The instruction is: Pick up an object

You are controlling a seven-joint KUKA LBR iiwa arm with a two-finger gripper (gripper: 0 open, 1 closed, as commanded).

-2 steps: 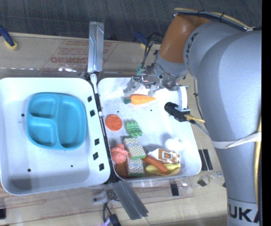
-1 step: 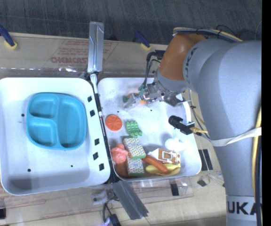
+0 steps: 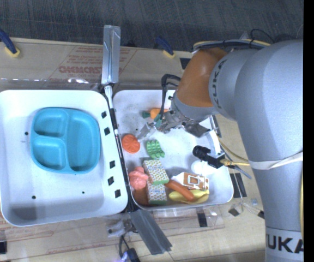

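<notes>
My gripper [image 3: 150,126] hangs over the upper middle of the right bin [image 3: 130,100], reaching in from the right below the orange wrist band. Just below and left of it lies a round red-orange piece [image 3: 130,143]. A green ridged piece [image 3: 155,148] sits directly under the gripper's tip. A small orange and green item [image 3: 152,113] lies just above the gripper, partly hidden by it. Nothing can be made out in the gripper's grasp.
Along the right bin's front edge lie a pink item [image 3: 138,179], two patterned blocks [image 3: 156,171], an orange carrot-like piece [image 3: 177,188], a yellow banana [image 3: 194,196] and a white card-like item [image 3: 193,180]. The left bin [image 3: 15,201] holds a blue divided plate [image 3: 66,139].
</notes>
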